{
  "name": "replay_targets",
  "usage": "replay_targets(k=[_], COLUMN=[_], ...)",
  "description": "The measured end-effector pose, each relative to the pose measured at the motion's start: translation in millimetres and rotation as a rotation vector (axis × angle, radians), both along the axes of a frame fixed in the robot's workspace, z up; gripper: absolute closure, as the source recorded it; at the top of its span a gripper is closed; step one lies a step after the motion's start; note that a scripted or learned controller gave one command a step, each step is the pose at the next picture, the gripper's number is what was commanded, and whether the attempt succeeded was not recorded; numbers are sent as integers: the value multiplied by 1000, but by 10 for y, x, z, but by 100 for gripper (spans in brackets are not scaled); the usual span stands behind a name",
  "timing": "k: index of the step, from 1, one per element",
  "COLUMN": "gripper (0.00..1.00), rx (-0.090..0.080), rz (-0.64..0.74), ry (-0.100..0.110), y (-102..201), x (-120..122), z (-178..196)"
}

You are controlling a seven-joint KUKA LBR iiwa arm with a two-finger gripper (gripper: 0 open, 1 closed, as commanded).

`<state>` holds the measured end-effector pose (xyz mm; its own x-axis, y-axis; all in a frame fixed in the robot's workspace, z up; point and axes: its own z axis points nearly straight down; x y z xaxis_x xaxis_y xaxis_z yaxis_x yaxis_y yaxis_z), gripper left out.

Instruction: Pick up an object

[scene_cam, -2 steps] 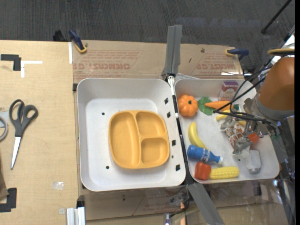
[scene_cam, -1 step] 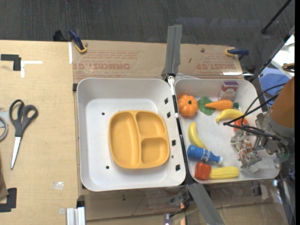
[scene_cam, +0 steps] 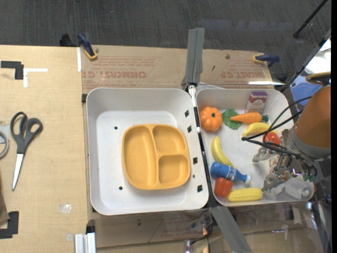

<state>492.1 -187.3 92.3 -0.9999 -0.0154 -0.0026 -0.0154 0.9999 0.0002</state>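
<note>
While the gripper (scene_cam: 271, 167) is hovering low in the right bin (scene_cam: 238, 96), its finger spread cannot be told. Corn (scene_cam: 244, 195) is lying just beside it against the near wall, and the left bin (scene_cam: 100, 152) is holding a yellow tray (scene_cam: 156, 156) with bare white floor ringing it.

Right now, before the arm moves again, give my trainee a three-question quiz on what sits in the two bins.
1. True or false: the yellow three-compartment plastic plate lies in the left white bin.
2. Which lies nearest the right white bin's front wall? A small orange pumpkin B yellow corn cob C orange carrot
3. Fill in: the blue bottle has a ___ cap.

Key: 1 true; 2 B; 3 white.
</note>
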Motion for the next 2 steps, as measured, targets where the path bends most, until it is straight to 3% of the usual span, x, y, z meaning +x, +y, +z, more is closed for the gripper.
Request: replay_targets(k=[1, 2], gripper=[0, 0], rx=[0, 0], rz=[-102, -176], ry=[1, -2], y=[538, 157], x=[100, 805], z=[-6, 509])
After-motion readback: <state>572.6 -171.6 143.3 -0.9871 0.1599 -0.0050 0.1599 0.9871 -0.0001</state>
